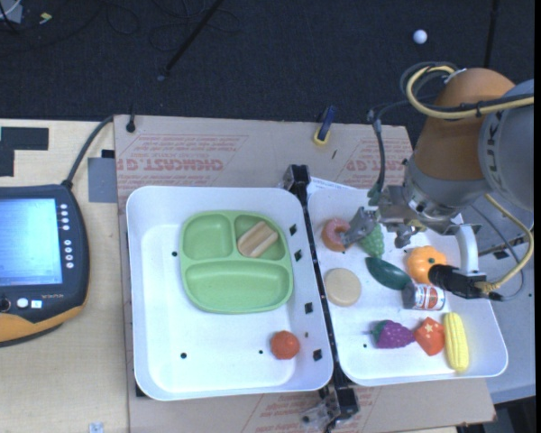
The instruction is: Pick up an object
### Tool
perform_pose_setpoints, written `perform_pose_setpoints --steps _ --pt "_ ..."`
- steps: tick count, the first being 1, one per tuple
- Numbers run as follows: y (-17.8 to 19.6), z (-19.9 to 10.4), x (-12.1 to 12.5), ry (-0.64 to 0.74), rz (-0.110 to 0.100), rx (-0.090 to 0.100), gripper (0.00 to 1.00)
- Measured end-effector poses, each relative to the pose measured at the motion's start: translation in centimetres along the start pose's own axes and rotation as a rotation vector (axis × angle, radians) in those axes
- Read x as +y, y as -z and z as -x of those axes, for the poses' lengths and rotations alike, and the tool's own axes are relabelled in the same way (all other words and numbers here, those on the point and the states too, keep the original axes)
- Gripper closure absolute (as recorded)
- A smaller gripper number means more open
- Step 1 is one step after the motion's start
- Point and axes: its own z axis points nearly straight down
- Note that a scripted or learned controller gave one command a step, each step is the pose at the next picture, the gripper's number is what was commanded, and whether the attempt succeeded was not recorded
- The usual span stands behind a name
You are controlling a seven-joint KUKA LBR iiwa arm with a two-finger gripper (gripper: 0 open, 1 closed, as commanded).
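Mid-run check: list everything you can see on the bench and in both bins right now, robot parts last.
Divided plastic plate: 1, green, left bin.
Tan block of toy bread: 1, on the plate's upper right compartment.
Small round tomato: 1, red-orange, left bin, lower right.
Frosted doughnut: 1, pink, right bin, top left.
Round flat biscuit: 1, beige, right bin, by the divider.
Grape bunch: 1, purple, right bin, bottom.
Corn cob: 1, yellow, right bin, lower right.
Orange fruit: 1, orange, right bin.
Teach pendant: 1, grey and orange, bench left.
Hand: 1, grey, over the right bin's top.
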Motion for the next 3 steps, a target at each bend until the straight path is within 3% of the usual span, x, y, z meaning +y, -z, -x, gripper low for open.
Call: perform_pose_setpoints --steps 1,3 --pt "0.8 0.0 0.3 0.002 0.013 -0.001 0.00" --pt "-10.3 -0.4 1.2 0.001 0.010 -0.002 0.00"
